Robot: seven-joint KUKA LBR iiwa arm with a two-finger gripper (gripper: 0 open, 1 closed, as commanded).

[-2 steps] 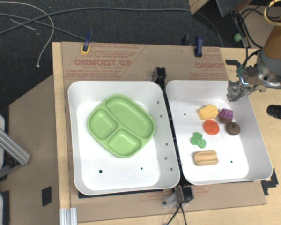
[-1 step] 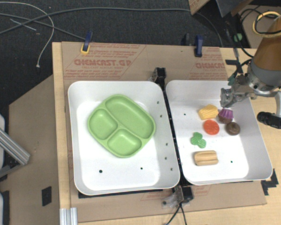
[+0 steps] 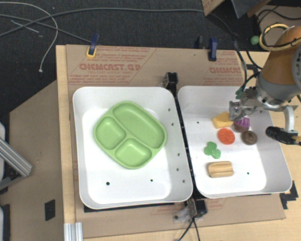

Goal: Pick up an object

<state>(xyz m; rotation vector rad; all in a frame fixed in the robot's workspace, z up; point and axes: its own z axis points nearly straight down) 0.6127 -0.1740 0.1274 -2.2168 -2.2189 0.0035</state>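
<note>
Cardboard-topped bench (image 3: 140, 59) bears 2 bins; jaws (image 3: 239, 115) sit over purple toy (image 3: 242, 123), grip state unclear.

In the right bin (image 3: 256, 185) we see six small toy foods clustered toward its far right part. A yellow cheese-like wedge (image 3: 221, 120) lies farthest left of the far group, with a purple piece (image 3: 242, 123) just to its right, partly under the gripper. Nearer sits a round orange-red tomato-like piece (image 3: 226, 136), and to its right a brown doughnut-shaped piece (image 3: 249, 137). A green leafy piece (image 3: 211, 150) lies nearer and to the left, and a tan bread roll (image 3: 220, 169) lies flat, nearest of all.
</note>
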